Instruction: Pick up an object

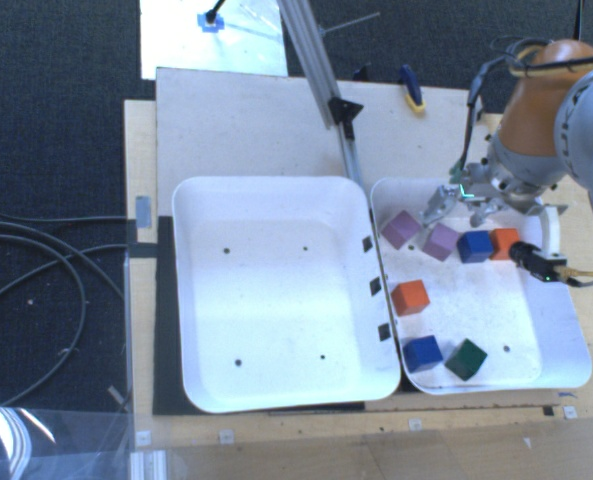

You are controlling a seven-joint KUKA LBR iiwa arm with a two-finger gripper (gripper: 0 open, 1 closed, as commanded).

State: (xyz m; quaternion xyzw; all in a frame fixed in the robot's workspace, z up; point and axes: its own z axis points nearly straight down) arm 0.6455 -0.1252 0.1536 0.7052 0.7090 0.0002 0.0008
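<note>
Seven blocks sit in the right bin [574, 340], and I can't tell from this slanted view whether the pincer [444, 206] is apart or together; its fingertips blur against the bin's far rim, with nothing visibly between them. Just below it lie two purple blocks, one [401, 229] slightly left and the other [441, 241] directly beneath. To its right, a blue block [474, 246] touches an orange block [503, 242], which the wrist hardware partly covers. Further below the pincer rests another orange block [410, 296], then a second blue block [422, 352] and a dark green block [466, 359] near the front wall. I see the left bin [191, 268] well to the pincer's left. A slanted metal pole [316, 58] crosses behind both bins, and the grey arm [576, 118] hides the bench corner at right.
</note>
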